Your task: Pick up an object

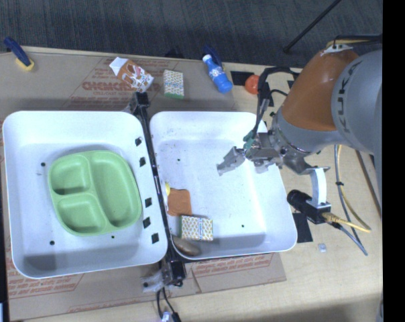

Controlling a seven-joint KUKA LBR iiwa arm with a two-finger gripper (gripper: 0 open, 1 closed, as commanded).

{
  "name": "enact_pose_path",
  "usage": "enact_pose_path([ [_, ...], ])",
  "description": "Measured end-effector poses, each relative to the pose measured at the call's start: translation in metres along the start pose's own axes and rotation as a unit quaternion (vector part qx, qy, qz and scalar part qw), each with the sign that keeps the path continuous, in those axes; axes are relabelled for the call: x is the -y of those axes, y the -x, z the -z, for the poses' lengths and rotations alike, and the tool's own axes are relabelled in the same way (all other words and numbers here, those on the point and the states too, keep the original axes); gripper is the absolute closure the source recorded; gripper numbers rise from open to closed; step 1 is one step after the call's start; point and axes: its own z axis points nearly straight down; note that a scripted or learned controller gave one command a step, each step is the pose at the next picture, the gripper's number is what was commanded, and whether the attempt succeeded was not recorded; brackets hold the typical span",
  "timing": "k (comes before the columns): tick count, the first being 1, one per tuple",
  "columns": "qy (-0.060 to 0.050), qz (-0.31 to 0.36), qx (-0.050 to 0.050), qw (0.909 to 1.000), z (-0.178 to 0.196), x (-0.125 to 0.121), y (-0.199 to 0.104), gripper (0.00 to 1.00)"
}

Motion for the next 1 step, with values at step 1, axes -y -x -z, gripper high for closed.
enact_pose_path([
  [1,0.000,0.000,0.000,1.0000,0.0000,0.0000,0.0000,0.00],
])
